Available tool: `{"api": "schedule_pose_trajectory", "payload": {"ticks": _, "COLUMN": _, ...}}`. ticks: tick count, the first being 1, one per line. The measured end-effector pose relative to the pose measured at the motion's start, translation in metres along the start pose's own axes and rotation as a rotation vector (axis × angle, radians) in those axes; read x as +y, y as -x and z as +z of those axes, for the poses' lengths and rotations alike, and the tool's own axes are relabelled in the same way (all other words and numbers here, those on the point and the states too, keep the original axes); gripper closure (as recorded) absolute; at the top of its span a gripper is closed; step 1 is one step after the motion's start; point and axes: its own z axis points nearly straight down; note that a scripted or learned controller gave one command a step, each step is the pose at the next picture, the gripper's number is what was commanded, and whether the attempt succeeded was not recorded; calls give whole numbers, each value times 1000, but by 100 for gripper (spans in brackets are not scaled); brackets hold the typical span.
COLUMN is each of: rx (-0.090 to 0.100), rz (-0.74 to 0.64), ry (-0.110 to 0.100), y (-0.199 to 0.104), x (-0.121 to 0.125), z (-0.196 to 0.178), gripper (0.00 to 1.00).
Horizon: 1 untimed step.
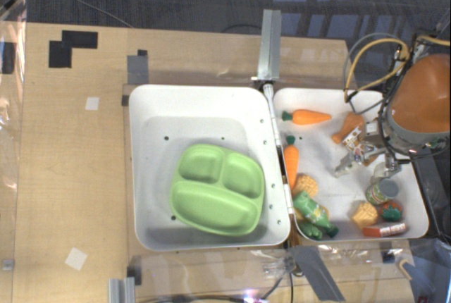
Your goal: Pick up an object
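Below the orange wrist, the pincer hangs open and empty amid toys, a can just beside it: crowding may make its fingers close on nothing.

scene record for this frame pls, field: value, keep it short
left bin: green divided plate
right bin: two toy carrots, corn pieces, green toy, small can, red item
arm: over right bin's right side
gripper: low in right bin, between the upper carrot and the can
jaws: state unclear
held: nothing visibly
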Motion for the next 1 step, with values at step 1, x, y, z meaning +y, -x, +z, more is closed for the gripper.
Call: {"api": "schedule_pose_trajectory", "payload": {"ticks": 1, "rx": 2, "rz": -82, "ry": -20, "y": 3, "x": 72, "z": -4, "gripper": 0}}
